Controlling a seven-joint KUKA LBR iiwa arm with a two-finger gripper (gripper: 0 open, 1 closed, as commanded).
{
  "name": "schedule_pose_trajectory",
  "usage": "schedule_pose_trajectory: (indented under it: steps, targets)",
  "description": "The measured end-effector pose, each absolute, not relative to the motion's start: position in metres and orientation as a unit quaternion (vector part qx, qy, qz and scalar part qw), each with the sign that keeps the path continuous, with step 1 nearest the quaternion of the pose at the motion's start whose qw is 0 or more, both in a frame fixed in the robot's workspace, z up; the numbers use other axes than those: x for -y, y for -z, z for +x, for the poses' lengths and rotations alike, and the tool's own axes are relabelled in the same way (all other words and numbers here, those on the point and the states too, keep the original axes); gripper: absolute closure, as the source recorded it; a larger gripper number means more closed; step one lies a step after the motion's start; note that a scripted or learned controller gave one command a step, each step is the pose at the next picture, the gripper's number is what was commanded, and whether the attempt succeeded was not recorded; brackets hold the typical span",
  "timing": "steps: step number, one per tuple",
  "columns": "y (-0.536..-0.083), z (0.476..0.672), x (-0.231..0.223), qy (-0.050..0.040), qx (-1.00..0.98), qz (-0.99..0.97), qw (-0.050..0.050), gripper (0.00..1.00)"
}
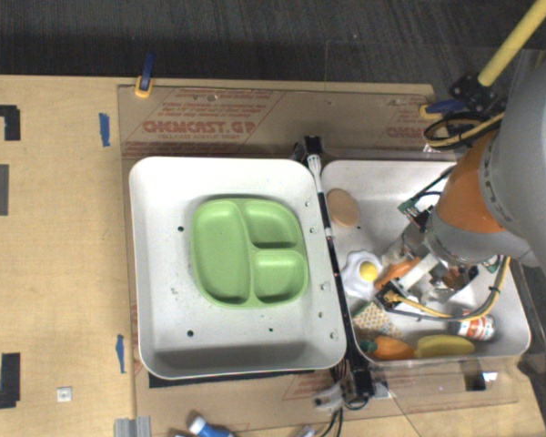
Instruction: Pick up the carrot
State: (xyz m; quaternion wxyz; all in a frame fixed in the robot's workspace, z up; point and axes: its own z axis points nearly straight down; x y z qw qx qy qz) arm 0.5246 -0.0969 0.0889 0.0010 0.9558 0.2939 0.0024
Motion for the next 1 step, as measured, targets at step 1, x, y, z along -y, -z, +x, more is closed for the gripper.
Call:
schedule_pose_trajectory:
  steps: [1]
  targets:
    - [-0.0993,0.5236,0.0994,0.0009,-0.295,0.956,0.003,1.00]
